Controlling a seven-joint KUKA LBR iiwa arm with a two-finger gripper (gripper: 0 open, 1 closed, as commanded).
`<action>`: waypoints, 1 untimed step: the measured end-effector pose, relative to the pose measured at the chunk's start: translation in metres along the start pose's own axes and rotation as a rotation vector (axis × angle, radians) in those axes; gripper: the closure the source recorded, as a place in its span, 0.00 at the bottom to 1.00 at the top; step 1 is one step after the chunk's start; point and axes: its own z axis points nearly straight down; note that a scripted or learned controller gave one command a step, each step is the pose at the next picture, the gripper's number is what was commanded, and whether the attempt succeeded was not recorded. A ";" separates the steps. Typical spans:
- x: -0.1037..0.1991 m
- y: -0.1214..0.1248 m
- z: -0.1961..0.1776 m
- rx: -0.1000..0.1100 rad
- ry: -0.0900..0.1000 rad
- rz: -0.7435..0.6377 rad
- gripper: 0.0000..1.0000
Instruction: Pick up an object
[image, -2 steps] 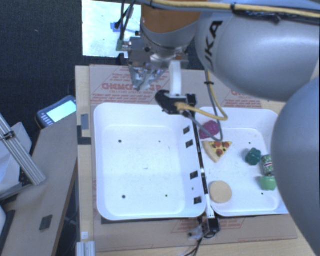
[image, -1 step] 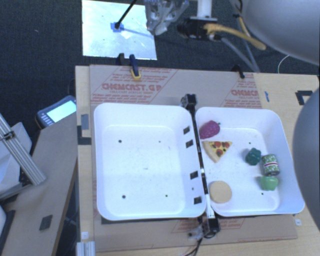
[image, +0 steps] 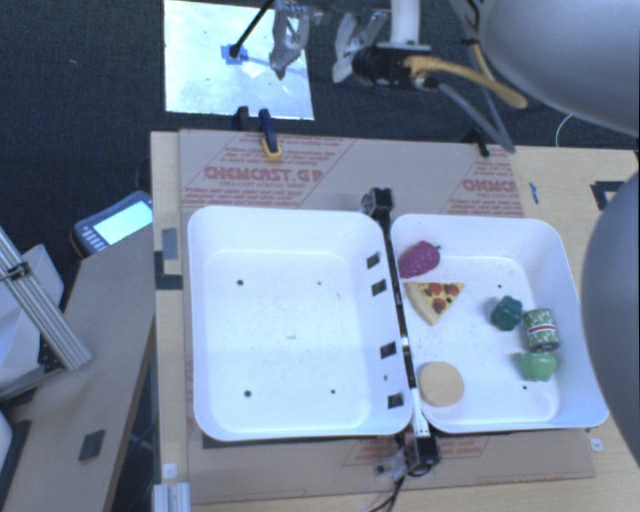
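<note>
Gripper (image: 312, 45) of the grey arm hangs at the top of the view, beyond the far edge of the bench and well apart from both bins. Its two metal fingers (image: 285, 45) stand apart, and nothing is between them.

Going from left to right: the shallow white left bin (image: 205, 300) has nothing in it to pick. The shallow white right bin (image: 560, 260) holds all the objects. Near its dividing wall lie a dark pink, rounded toy fruit (image: 419, 259), a yellow toy pizza slice with red dots (image: 436, 298) and a flat tan round cookie (image: 440, 383). Near the right wall are a dark green lumpy toy (image: 506, 313), a small can with a green and white label (image: 540, 328) and a light green toy pepper (image: 537, 366).

I judge that the descent has not yet begun. The risks seem these: the cookie and the pizza slice are flat, so fingers may close above them or slide over them. The three green things lie almost touching, so a finger may land on a neighbour and push it. Objects close to a wall leave little room for one finger.
</note>
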 end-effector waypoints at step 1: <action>0.000 0.000 -0.012 -0.003 0.001 -0.003 1.00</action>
